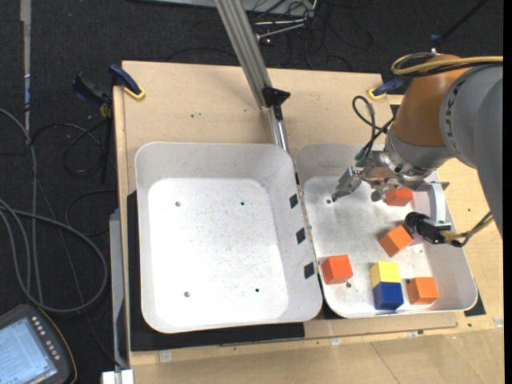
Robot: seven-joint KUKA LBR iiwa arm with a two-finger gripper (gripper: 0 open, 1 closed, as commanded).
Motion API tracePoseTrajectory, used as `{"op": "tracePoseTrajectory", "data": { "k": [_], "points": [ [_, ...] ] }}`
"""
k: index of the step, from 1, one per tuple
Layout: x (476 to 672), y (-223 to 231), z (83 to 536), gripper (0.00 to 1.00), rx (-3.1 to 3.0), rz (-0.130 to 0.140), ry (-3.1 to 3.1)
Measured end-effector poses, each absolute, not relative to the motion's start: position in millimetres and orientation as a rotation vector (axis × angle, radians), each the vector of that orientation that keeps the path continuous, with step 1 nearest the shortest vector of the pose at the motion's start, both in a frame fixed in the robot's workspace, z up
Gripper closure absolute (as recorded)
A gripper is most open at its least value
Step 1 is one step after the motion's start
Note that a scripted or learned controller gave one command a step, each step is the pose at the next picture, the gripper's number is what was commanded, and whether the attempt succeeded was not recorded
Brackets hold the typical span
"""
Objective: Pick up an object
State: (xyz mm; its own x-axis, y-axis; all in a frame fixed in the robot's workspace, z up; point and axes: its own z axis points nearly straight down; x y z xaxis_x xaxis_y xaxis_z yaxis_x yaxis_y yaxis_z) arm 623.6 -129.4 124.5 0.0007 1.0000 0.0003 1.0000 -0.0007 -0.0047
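Several blocks lie in the right bin (320, 166). An orange block (399, 198) sits at the far right, just right of my gripper (360, 190). A tilted orange block (395, 239) lies below it. Along the near side are an orange cube (337, 268), a yellow cube (385, 273) touching a blue cube (388, 295), and another orange cube (422, 290). My gripper hangs low over the bin's far middle with its fingers (346, 186) spread, open, and nothing between them.
The left bin (152, 166) stands beside the right one, with black clips along their shared edge. A slanted metal pole (244, 42) crosses the bench's far side. Clamps sit at the bench's far corners.
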Motion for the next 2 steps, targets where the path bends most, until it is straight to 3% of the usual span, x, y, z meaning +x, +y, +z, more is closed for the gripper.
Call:
{"op": "tracePoseTrajectory", "data": {
  "k": [1,2],
  "points": [
    [625.4,-130,138,1.0,-2.225,-0.002,-2.222],
    [629.4,-130,181,1.0,-2.223,-0.006,-2.228]
  ]
}}
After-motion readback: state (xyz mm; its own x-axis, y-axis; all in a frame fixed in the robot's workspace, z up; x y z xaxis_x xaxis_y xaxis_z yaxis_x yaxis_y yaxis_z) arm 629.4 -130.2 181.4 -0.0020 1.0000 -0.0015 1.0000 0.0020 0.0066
